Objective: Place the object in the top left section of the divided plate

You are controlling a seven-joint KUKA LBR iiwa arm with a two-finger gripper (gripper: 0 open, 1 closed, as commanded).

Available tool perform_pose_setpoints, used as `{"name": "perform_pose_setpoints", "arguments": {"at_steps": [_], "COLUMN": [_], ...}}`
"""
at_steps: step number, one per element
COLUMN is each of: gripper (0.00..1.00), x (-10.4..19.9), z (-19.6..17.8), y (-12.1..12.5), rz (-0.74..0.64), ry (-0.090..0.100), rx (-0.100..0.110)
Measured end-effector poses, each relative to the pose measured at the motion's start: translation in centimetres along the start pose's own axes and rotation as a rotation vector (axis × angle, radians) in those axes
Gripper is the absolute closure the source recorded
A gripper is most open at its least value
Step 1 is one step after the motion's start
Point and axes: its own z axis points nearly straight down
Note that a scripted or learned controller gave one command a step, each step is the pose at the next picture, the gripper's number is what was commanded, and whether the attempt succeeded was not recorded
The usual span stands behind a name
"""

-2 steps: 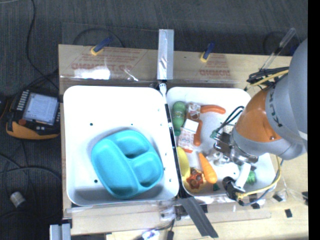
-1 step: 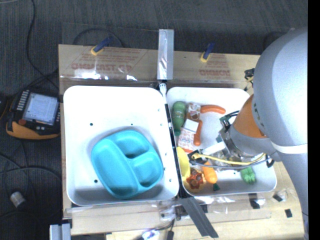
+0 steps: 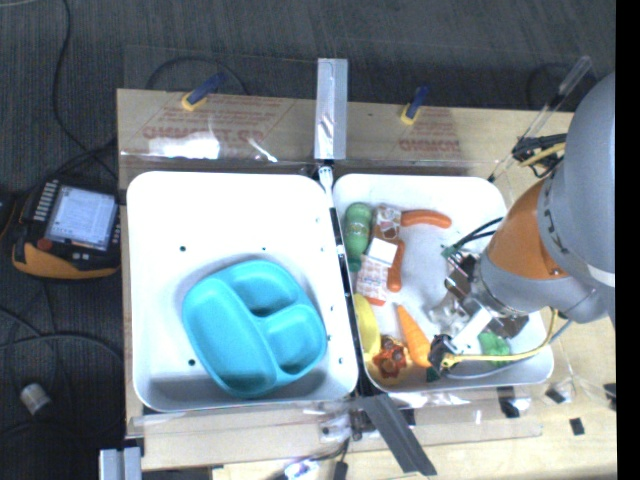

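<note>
The end effector [image 3: 445,353] hangs low in the right bin [image 3: 470,193], beside the carrot [image 3: 412,330]; can't tell its finger state. The blue divided plate [image 3: 255,325] sits well left of it, in the left bin [image 3: 160,228].

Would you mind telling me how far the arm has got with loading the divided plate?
Nothing looks placed yet: the blue divided plate in the left bin holds nothing. The gripper is low in the right bin, near the carrot. Picking and placing both remain.
</note>
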Motion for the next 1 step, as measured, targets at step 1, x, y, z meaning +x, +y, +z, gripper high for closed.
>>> {"name": "perform_pose_setpoints", "arguments": {"at_steps": [1], "gripper": [1.0], "x": [-0.7], "z": [0.0], "y": [0.71], "rz": [-0.312], "ry": [-0.004], "rx": [-0.001]}}
